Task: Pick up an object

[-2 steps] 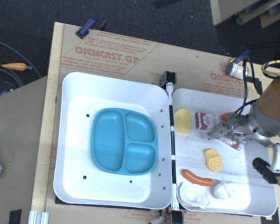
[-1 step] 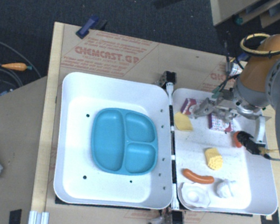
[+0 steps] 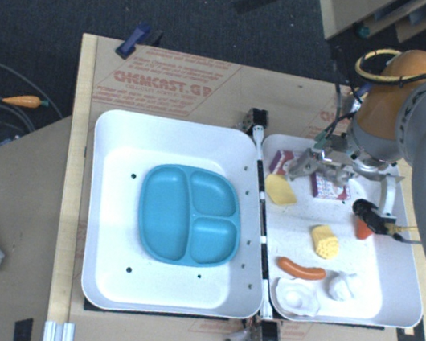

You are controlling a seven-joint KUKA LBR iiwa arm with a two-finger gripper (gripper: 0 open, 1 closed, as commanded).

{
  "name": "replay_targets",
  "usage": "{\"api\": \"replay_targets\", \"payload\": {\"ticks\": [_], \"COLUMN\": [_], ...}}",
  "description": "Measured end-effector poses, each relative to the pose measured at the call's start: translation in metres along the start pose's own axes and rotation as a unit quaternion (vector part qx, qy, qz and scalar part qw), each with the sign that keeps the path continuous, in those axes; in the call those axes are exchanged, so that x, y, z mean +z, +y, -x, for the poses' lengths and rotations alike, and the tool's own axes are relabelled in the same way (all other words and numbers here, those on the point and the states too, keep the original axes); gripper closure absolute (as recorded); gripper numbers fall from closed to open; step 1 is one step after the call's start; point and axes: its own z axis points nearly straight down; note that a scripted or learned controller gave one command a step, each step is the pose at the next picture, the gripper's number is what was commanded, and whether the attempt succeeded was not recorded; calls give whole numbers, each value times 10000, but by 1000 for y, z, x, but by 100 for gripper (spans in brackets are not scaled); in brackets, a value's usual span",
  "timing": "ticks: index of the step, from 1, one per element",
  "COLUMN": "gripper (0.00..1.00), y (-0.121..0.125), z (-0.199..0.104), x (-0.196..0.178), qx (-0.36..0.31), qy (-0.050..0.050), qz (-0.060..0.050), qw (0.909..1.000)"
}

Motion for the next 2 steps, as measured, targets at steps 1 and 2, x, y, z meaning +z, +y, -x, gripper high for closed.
{"api": "replay_targets", "payload": {"ticks": [1, 2], "gripper": [0, 0], "y": [-1, -1], "z": [-12, -14], "x": [0, 0], "qx": [16, 22], "qy": [-35, -46], "qz": [-20, -21], "qw": [10000, 10000]}}
